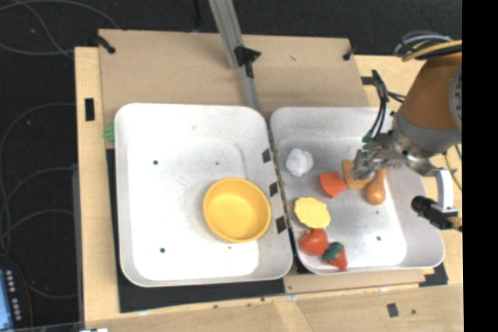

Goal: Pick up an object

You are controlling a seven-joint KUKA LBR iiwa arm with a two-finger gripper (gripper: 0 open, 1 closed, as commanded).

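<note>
a grey robot arm with an orange band reaches into the right-hand white bin point(389, 245). its gripper point(362, 167) hangs low over an orange pear-shaped toy point(375, 189), which lies just below and beside the jaws; a red-orange piece point(333, 183) sits just left of them. whether the jaws are apart or closed cannot be told. nothing looks lifted yet, so the pick seems barely begun: grasping and raising remain.

Tabletop point(327, 307): light wood. Brown board point(179, 66) lies flat across rear part. Left white bin point(156, 136) and right white bin point(311, 128) side by side, touching at middle. Dark mat, possibly, under bins' front edge.
</note>
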